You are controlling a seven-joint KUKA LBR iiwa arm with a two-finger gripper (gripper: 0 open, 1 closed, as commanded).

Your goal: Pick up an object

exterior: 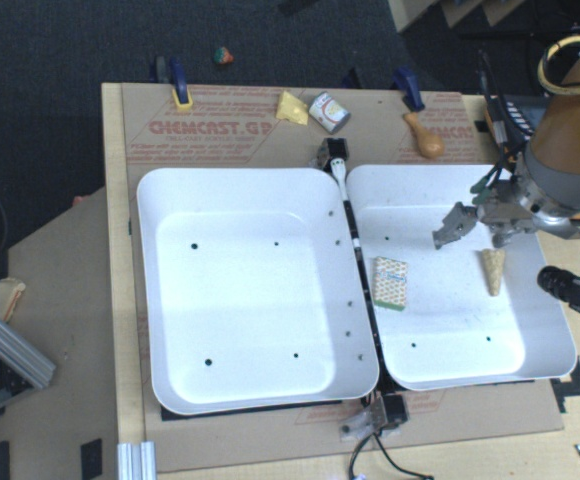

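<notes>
Tan cone [493, 270] just below pincer [470, 223]

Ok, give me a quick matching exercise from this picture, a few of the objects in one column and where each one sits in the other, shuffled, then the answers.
Things:
1. patterned packet
2. cone-shaped piece
3. yellow wedge
4. small orange-green object

Places:
A. on the dark floor beyond the bench
B. right bin, near its left wall
C. on the board behind the left bin
D. right bin, just below the gripper

Pairs: 1-B, 2-D, 3-C, 4-A
</notes>
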